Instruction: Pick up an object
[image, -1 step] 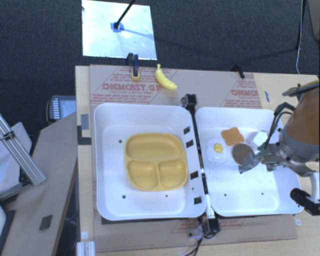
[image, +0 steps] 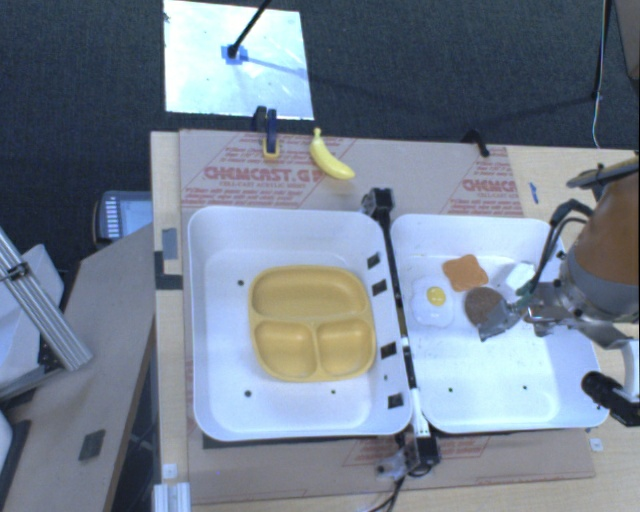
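In the right bin (image: 500, 400) lie a fried egg toy (image: 433, 302), an orange toast-like slice (image: 465, 271), a brown round patty (image: 483, 303) and a pale greenish piece (image: 520, 275). My gripper (image: 500, 320) reaches in from the right and sits low at the brown patty's right edge. The grey arm with its orange band (image: 610, 240) covers the bin's right side.
The left bin (image: 215, 400) holds a yellow divided tray (image: 305, 322). A yellow banana (image: 331, 160) and a yellow clamp (image: 270, 135) rest on the cardboard behind the bins. A black divider (image: 392, 300) runs between the bins.
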